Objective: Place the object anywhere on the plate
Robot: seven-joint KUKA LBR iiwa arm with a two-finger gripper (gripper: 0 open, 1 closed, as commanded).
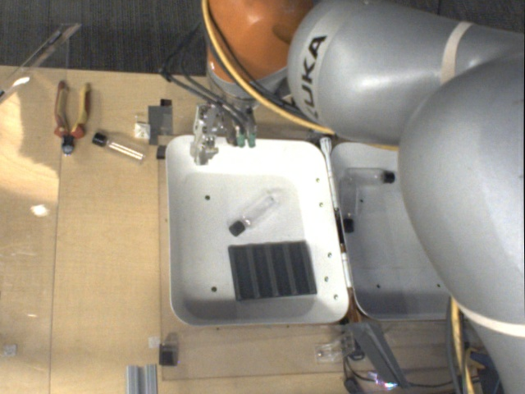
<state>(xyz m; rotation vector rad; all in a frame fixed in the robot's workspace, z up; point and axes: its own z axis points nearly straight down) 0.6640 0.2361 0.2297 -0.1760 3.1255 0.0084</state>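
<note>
The vial (254, 213) lies by your ribbed black plate (271, 271) in the left bin (187, 245) on the tan surface (98, 261); the arm (385, 80) reads KUKA; whether the end effector (205, 150) is open, I cannot tell.

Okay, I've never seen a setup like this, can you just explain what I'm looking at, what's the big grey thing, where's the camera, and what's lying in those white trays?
The big grey and orange shape is a robot arm, reaching in from the right. The one camera is fixed above the bench and looks down at a slant. At the arm's tip is a small metal gripper, hanging over the far rim of the left white bin; I see nothing held in it. In that bin lie a clear plastic tube with a black cap and, nearer the camera, a dark ribbed rectangular plate, apart from each other. The right white bin is partly hidden under the arm. On the wooden bench to the left lie red-handled pliers and another small clear tube.
</note>
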